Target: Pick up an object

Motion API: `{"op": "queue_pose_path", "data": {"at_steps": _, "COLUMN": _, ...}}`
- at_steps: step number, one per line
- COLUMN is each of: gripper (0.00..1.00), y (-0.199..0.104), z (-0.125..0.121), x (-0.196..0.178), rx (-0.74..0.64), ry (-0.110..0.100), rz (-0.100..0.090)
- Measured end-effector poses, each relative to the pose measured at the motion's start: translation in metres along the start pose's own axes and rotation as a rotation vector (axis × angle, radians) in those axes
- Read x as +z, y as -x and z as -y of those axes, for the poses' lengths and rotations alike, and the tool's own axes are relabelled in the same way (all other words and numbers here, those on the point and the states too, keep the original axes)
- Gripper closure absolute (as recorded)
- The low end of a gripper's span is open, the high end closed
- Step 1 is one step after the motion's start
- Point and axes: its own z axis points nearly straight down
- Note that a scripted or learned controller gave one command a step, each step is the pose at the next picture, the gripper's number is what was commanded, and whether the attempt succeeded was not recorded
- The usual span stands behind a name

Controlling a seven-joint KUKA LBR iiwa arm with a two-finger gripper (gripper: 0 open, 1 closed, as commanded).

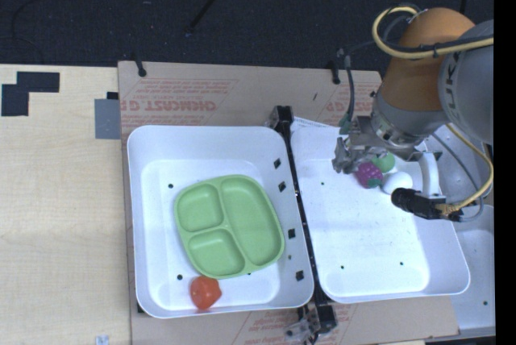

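Observation:
My gripper (350, 160) hangs low over the back of the right bin (379, 255), under the grey wrist and orange band. Right beside it, toward the bin's right side, lies a small purple object (369, 174). A green object (386, 162) and a white one (400, 180) sit close against the purple one. The arm's body covers part of this cluster. In the left bin (149, 198) a green divided plate (230, 224) lies flat, with a red-orange object (205, 293) near the front wall.
A black divider strip (295, 206) runs between the two bins. A black cable fitting (415, 202) and yellow hose hang from the arm over the right bin's right side. Cardboard lies under both bins.

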Motion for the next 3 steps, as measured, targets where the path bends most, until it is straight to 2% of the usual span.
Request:
{"op": "queue_pose_path", "data": {"at_steps": 1, "gripper": 1.00, "y": -0.051, "z": -0.011, "x": 0.009, "rx": 0.000, "ry": 0.001, "rz": 0.001}}
{"op": "queue_pose_path", "data": {"at_steps": 3, "gripper": 1.00, "y": -0.157, "z": -0.029, "x": -0.015, "rx": 0.000, "ry": 0.003, "rz": 0.000}}
